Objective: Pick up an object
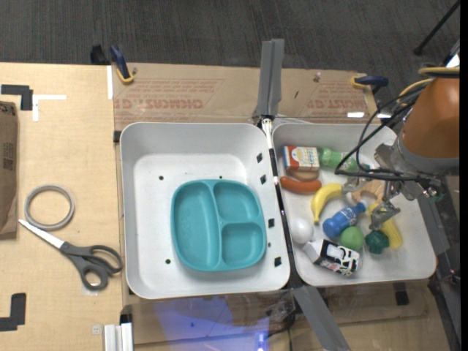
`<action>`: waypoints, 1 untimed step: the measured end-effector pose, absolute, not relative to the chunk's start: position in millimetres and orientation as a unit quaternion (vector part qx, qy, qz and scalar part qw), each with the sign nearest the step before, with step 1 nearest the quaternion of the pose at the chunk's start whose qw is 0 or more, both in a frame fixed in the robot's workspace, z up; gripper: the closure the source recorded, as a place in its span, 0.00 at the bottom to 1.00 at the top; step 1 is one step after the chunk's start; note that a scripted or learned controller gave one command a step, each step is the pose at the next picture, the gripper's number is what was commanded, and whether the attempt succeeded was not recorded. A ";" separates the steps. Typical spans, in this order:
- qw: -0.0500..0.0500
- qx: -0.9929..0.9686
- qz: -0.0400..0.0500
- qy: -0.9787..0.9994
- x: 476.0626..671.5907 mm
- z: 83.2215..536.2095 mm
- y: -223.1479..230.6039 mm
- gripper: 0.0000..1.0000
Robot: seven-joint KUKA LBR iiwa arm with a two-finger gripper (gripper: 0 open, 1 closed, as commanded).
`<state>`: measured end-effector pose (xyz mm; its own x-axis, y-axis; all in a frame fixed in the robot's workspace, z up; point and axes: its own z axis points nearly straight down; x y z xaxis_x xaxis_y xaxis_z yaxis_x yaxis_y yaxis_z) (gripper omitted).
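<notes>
A: Where does the gripper [386,212] hang?

B: Low over the right bin's [417,265] right side, above a second small yellow piece [393,232] and a dark green ball [377,241]. Its fingers look parted with nothing between them, though clutter makes that hard to judge.

A: Why there?

B: Probably because every pickable object is heaped in that bin: a banana [325,198], a blue bottle [342,219], a lime-green ball [352,238] mid-bin, a sausage [300,184] near the left wall, a black-and-white carton [336,257] at the front edge.

A: And the left bin [146,167]?

B: It holds a teal divided plate [219,225] at its centre.
</notes>
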<state>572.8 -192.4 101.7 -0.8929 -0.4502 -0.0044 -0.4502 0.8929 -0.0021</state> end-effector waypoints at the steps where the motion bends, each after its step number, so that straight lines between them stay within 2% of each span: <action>1: 0.001 -0.189 0.001 0.982 537.4 91.9 -127.5 0.00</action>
